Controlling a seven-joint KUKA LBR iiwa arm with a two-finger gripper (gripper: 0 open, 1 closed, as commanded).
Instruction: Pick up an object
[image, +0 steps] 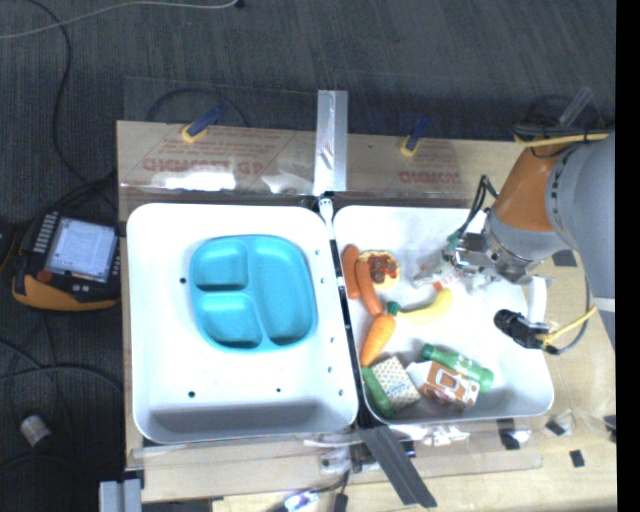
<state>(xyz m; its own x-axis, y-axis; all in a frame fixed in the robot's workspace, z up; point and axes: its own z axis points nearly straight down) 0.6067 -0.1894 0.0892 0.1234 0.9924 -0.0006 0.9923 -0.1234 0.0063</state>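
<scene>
On my screen the far left shows a handheld control pendant (68, 262) lying on the dark floor beside the bench. Next comes the left bin (160, 400), and in it I see a blue divided tray (253, 290) with three compartments, sitting flat near the bin's middle. A metal strip (331, 140) runs up from the seam between the two bins.

The right bin (530, 390) holds all the loose pieces. Against its left wall lies an orange hot dog (352, 275), with a small brownish toy (381, 266) touching it on the right. Below those I see a carrot (376, 338), tilted, and just to its right a yellow banana (428, 304). In the lower part sit a green packet (388, 386), a small orange carton (447, 386) and a green bottle (458, 364), all close together.

The gripper (462, 254) hangs over the bin's upper right area, just above the banana's right end and apart from it. I cannot tell from this angle how its pincer is set. Nothing is visibly held.
</scene>
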